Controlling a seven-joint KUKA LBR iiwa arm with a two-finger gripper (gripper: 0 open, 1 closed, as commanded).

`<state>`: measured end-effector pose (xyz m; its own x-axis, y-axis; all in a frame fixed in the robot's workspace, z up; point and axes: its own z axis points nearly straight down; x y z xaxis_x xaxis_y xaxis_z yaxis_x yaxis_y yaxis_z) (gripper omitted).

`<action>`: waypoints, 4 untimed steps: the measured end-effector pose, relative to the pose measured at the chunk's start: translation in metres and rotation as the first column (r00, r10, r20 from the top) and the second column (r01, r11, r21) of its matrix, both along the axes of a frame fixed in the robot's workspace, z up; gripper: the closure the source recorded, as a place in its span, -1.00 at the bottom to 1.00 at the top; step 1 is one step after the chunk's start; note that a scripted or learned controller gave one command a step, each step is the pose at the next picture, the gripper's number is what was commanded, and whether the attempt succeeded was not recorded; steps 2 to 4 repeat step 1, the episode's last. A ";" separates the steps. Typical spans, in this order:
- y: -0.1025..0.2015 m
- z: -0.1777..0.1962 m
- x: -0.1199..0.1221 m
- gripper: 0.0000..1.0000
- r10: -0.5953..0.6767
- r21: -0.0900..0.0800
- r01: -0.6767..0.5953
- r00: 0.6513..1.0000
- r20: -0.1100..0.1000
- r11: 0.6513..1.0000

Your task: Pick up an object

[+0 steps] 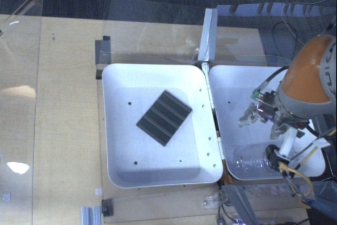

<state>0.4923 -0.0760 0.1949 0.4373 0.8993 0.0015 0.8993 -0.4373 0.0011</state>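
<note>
Orange-banded arm [310, 79] rides highest toward the lens, so we log it first: it comes in from the right edge and hangs over the right bin [231, 87], wrist bent down toward that bin's near half. Cables loop off the wrist toward the bin's front corner.

Next in size, we note the two white bins side by side on the wooden bench [52, 113]. The left bin [121, 92] carries a dark ribbed rectangular object [164, 117], lying flat and turned diagonally, roughly at the bin's middle and well apart from every wall. Within the right bin we make out a clear, bottle-like item [250, 160] lying near the front wall, faint against the white; its exact form is hard to read.

Smallest, the gripper [266, 113]: it sits over the right bin's middle, above and just behind the clear item. We cannot tell its state, as the tool is a tangle of small parts at this angle.

Progress, as we judge it: nothing is lifted. Both objects rest on their bin floors, and we see nothing carried by the tool. The pick itself is still to do; the clear item is the nearer candidate, the ribbed object the farther one.
</note>
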 end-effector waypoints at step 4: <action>-0.055 0.034 0.042 -1.00 0.030 -0.002 -0.030 1.000 0.002 1.000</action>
